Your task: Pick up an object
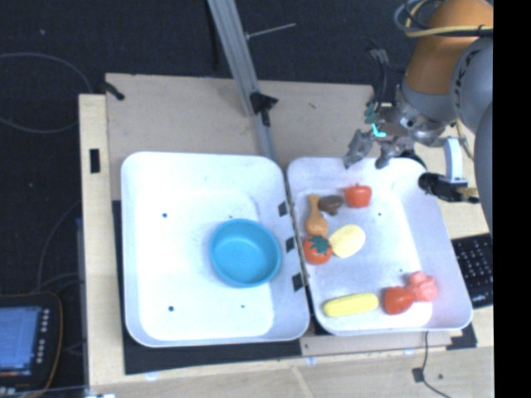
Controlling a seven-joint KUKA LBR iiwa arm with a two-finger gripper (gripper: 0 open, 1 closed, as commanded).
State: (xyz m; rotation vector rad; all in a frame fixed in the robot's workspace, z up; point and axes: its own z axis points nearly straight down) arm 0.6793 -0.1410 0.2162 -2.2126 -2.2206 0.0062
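Note:
My gripper (370, 157) hangs over the far edge of the right bin (431, 222), fingers spread open with nothing between them. Just below it in that bin lie a small red tomato (358, 195) and a brown lump (331, 204). Further in are a tan drumstick-shaped piece (314, 215), a pale yellow lemon (347, 240) and a red-orange fruit with a green top (317, 249). Near the front edge lie a yellow banana-like piece (350, 305), a red piece (397, 300) and a pink piece (422, 284).
The left bin (166, 189) holds a blue bowl (243, 252). A grey metal pole (241, 65) slants down to the bins' far side. A black keyboard (476, 268) sits at the right, and a small screen (25, 338) at the lower left.

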